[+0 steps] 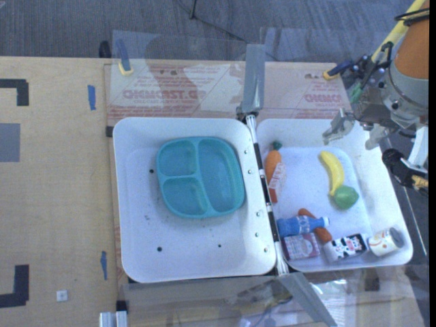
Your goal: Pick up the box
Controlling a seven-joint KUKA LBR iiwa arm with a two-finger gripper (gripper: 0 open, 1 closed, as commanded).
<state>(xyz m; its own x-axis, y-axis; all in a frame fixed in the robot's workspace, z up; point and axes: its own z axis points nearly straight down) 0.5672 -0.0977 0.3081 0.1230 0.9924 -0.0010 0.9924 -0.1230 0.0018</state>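
My gripper (355, 132) hangs spread wide with nothing in it over the right bin's (392, 189) top edge, so I'm in the approach step. The box (302, 246) lies near the front edge beside a blue bottle (302, 225); next I'd need to reach toward it and descend.

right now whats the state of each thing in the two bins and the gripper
teal divided plate: flat in the left bin, nothing on it
carrot: lying along the right bin's left wall
banana: lying flat, its lower end at the lime
lime: resting below the banana
blue bottle: on its side
box: flat, not picked up
cow-print carton: on its side
gripper: open, above the right bin's top edge, holding nothing
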